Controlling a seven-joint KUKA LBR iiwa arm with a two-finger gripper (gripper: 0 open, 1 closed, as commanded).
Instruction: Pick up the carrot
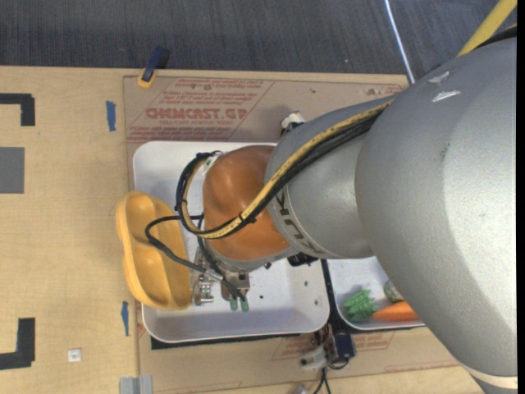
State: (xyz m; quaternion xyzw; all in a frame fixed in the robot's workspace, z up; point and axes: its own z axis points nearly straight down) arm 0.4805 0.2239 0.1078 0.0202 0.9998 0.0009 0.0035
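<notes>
- So far you have nothing picked: the carrot (399,311), orange with a green leafy top, lies in the right bin (354,319), at its near edge and partly hidden by the arm (394,195).
- Meanwhile the gripper (228,295) hangs over the left bin (279,306), near its front wall and well apart from the carrot, so the whole task is left: cross over, descend, close, lift.
- Note the yellow banana-shaped object (152,253) draped over the left bin's left rim, just beside the gripper; it is not your target.
- You see the arm reaching in from the right, its orange band (238,208) above the wrist and a looped cable (184,212) hanging around it, wrist pointing down into the bin.
- Whether the gripper is spread or pressed together I cannot tell; it probably carries nothing, though the tip is small and cluttered.
</notes>
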